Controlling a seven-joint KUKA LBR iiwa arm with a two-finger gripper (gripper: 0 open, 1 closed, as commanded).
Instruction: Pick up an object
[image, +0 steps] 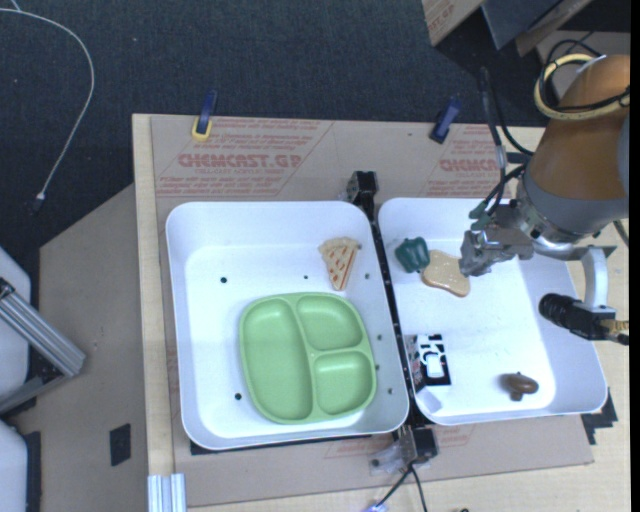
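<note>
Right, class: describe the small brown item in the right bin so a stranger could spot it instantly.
Start at the right white bin. Go to its near right corner, far from the claw. The small brown lump lies alone there, darker than the tan piece and green piece up at the far left.

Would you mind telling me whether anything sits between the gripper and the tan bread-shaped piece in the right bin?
Nothing visible does. The gripper sits right at the tan bread-shaped piece, at its right end; the dark green object lies on the far side, to the left.
</note>
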